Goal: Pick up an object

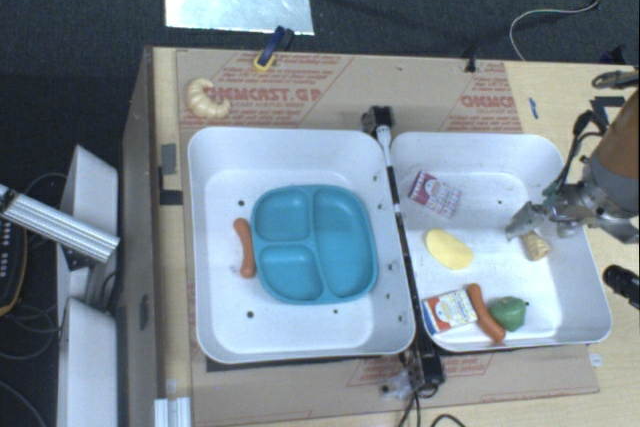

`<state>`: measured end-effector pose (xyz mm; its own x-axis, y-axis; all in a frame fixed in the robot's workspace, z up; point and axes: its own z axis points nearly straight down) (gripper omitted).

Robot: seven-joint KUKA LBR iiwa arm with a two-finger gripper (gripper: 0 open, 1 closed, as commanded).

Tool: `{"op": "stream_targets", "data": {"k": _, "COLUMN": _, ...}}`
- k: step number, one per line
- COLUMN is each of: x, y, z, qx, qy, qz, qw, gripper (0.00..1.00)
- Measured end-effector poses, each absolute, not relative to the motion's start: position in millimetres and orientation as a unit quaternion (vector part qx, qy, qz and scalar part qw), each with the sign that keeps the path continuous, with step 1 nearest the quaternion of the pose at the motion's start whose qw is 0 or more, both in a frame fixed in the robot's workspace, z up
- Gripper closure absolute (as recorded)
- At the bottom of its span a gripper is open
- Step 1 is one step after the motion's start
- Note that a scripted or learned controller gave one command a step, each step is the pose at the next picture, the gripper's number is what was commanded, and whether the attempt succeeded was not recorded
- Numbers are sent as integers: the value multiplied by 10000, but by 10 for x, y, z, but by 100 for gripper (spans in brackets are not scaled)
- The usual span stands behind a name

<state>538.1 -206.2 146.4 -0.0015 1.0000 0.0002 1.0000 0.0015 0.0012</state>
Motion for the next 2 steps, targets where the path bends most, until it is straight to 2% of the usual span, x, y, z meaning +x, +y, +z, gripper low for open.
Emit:
{"op": "stream_targets", "data": {"k": 1, "x": 5572, "y": -2060, "z": 842, "qx": 7059, "qy": 7083, "qz": 4, "qw": 7, "gripper": 0}}
{"op": "stream_targets", "data": {"k": 2, "x": 5580, "y": -2064, "z": 949, "qx": 7052, "qy": 7090, "qz": 9, "qw": 18, "gripper": 100}}
